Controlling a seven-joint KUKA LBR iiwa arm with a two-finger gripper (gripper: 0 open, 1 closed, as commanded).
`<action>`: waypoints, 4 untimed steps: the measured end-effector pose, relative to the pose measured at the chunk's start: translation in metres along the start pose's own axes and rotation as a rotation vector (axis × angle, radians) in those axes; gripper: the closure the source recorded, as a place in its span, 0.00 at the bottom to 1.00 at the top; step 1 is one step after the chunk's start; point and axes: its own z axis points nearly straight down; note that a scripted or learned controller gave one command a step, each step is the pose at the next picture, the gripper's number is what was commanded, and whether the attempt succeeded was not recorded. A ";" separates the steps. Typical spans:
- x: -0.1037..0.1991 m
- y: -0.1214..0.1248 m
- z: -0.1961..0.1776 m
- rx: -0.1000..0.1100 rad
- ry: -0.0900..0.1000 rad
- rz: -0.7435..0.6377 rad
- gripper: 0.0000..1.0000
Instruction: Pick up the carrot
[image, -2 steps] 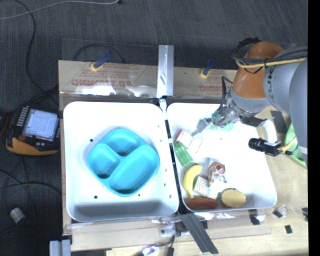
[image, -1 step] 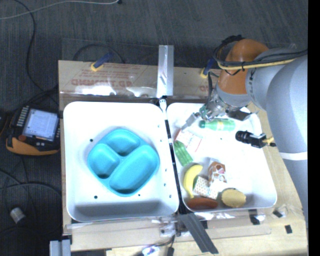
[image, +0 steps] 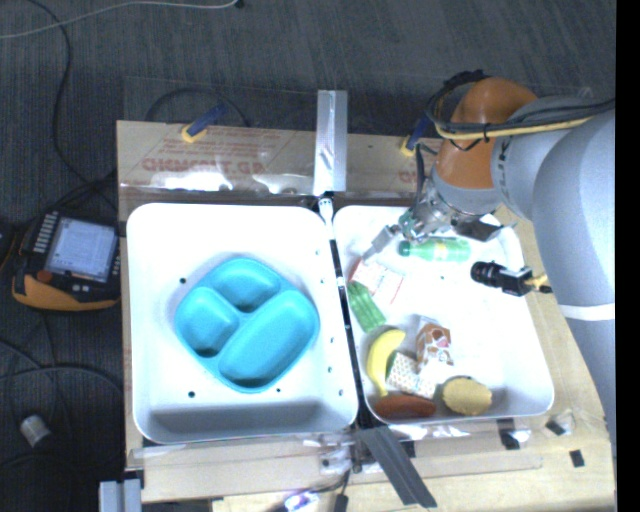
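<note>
Up near the back of the right bin (image: 540, 350), the tool (image: 410, 225) hangs low by a green bottle (image: 437, 250). Whether it is wide or narrow cannot be told. The carrot (image: 405, 405) lies apart, along the front wall, beside a banana (image: 383, 355).

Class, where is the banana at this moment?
The banana lies in the right bin, near its front left corner, below the green item and beside the small patterned packet.
</note>
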 end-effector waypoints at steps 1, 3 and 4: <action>-0.066 -0.023 -0.061 0.020 0.010 0.192 0.00; -0.017 -0.095 -0.050 0.026 0.009 0.667 0.00; -0.064 -0.027 -0.015 0.014 0.008 0.596 0.00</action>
